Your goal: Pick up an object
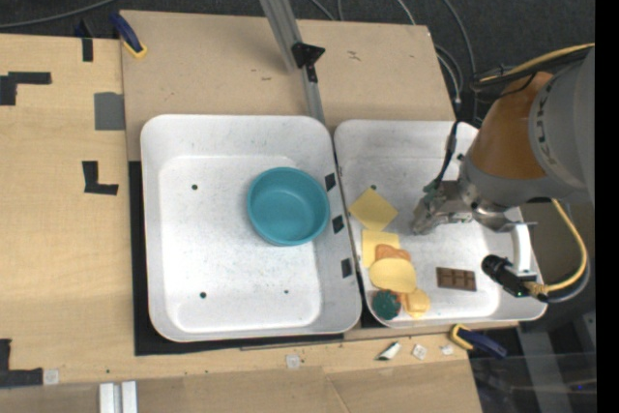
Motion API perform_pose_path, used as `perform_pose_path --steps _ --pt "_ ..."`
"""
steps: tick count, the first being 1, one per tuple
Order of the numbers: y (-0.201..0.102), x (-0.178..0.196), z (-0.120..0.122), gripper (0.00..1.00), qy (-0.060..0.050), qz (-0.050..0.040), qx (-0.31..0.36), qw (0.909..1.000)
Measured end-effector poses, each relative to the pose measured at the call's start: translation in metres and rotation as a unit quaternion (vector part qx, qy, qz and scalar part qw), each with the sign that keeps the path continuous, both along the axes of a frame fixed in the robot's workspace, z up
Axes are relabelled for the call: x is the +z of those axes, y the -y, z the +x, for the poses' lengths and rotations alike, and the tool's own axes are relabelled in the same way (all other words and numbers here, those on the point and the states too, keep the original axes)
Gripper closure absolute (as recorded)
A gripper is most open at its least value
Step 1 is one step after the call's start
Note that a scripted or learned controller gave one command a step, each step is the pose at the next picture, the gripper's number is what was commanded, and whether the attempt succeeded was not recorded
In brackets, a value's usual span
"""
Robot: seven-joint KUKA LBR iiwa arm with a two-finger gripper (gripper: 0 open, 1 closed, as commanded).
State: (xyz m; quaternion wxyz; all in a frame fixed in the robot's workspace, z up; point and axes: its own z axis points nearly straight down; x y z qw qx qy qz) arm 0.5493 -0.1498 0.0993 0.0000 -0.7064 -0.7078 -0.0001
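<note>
My gripper (427, 216) hangs low over the middle of the right bin (406, 145), pointing left and down. Nothing shows between its tips. A yellow square piece (372, 208) lies on the bin floor just to its left. Below that piece sits a cluster of yellow and orange toy foods (392, 268), with a dark green round item (386, 304) at the bin's front edge. A brown chocolate-bar piece (456, 279) lies below and right of the gripper. A teal bowl (287, 205) stands in the left bin (193, 237).
A slanted metal pole (280, 19) runs down from the top to the gap between the bins. Cables loop behind the right bin. Small clips and white bits lie on the bench in front of the right bin (406, 350).
</note>
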Motion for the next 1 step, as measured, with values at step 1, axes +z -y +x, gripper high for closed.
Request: perform_pose_path --steps 1 --pt "-0.0048 0.0622 0.0018 1.0 0.002 -0.0005 0.0 1.0"
